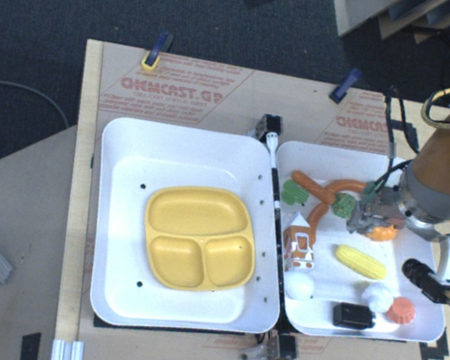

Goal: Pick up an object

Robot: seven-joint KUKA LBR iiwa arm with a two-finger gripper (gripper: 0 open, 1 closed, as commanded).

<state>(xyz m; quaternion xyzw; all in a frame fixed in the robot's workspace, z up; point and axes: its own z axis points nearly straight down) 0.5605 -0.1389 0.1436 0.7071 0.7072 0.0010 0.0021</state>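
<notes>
Two white bins sit side by side on the table (222, 90). The left bin (120, 201) holds one yellow divided tray (199, 237). The right bin (329, 162), at the right of the frame, holds a scatter of toys: one corn cob (360, 261), two orange carrots with green tops (317, 196), one orange piece (381, 234), one small orange-and-white box (300, 247), one white ball (300, 287), one black block (353, 316) and one red-capped white piece (399, 309). The jaws (369, 216) hover low in the upper right of that bin, just beside the orange piece; how far open they are I cannot tell.
</notes>
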